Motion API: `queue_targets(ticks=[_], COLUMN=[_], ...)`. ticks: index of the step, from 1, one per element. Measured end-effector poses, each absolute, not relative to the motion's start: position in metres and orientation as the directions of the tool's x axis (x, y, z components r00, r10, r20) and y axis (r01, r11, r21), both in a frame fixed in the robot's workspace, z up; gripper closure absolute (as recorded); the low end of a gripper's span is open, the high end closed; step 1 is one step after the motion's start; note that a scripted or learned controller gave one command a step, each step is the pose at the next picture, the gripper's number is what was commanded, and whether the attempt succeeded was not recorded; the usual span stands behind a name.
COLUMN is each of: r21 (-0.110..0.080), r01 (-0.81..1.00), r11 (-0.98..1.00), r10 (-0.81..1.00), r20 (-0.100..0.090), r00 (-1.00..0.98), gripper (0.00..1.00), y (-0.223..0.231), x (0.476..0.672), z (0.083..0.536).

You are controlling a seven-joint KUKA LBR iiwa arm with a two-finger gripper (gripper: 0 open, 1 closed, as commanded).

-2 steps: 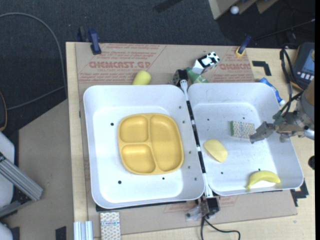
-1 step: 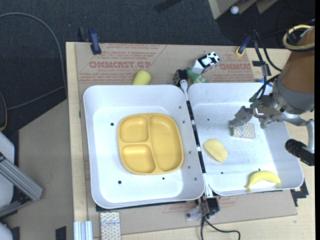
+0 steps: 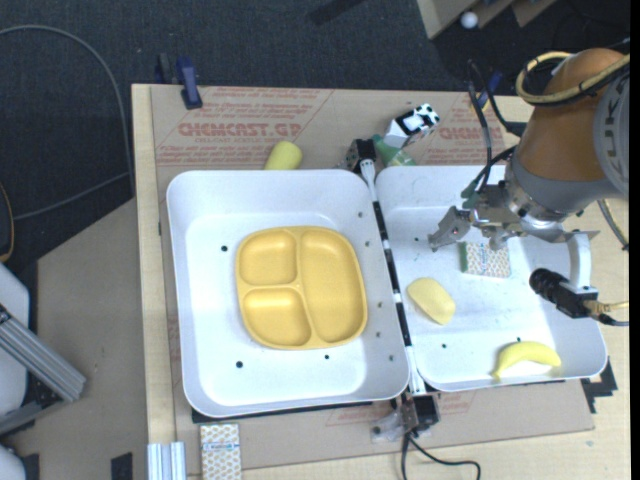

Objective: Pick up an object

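Red print on the cardboard sheet [image 3: 240, 118] under the bins reads roughly "CHEMCAST GP"; smaller lines are illegible.

Look at your arm [image 3: 585, 118]: the bulk of it is a broad, rounded orange band, smooth and glossy, with a pale grey shell at its right edge. A yellow-edged ring sits on top of the orange section, and thin dark cables run down its left side toward the wrist. Below the band you have a grey metal wrist flange, round and layered. Your pincer [image 3: 478, 230] is dull grey metal with angular, bracket-like parts. A white curved bracket hangs lower right, carrying a black cylindrical fitting with a wire.
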State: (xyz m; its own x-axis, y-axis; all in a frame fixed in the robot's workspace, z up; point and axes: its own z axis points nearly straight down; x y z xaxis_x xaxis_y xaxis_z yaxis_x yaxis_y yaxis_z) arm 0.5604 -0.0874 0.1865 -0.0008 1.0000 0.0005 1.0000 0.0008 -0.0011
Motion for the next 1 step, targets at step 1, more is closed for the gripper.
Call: queue_targets(ticks=[1], r21=[-0.001], r01=[1.0], r11=[0.0], r10=[1.0], r20=[0.0], r00=[0.0], gripper=[0.0], y=[-0.1026], x=[0.5515], z=[0.0869])
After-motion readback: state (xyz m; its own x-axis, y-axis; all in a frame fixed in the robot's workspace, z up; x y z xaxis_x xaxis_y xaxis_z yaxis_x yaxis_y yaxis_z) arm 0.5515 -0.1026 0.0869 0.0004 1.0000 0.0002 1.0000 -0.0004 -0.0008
